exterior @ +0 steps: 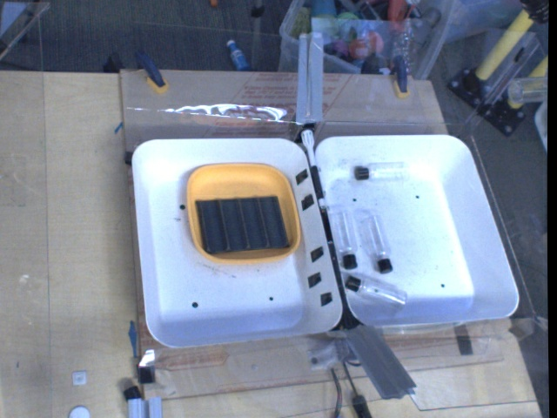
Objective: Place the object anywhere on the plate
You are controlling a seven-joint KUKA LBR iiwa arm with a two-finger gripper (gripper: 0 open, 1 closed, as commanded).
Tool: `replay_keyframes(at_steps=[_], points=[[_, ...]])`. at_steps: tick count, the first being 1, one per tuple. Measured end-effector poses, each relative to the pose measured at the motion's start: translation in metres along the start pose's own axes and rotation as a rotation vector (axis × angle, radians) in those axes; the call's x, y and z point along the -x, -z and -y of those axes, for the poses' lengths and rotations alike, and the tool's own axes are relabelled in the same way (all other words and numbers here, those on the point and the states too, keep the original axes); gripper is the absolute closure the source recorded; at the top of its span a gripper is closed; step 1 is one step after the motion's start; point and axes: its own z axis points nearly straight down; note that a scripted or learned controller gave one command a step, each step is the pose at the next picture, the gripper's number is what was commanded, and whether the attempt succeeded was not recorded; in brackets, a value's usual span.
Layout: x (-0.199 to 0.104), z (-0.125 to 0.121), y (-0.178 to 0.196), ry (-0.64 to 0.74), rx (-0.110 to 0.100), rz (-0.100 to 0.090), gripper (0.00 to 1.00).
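Camera view, left to right: left bin (165, 312) holds a yellow plate (242, 179); a black ribbed object (242, 225) lies flat on it. Right bin (461, 233) holds four clear vials with black caps (372, 233), scattered toward its left side. Jaws: state cannot be told.
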Motion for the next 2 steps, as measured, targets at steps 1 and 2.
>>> replay_keyframes(at_steps=[1,2], points=[[0.0090,-0.0017,0.0001,0.001,0.000,0.000,1.00],[0.0002,-0.0014,-0.0098,-0.001,0.000,0.000,1.00]])
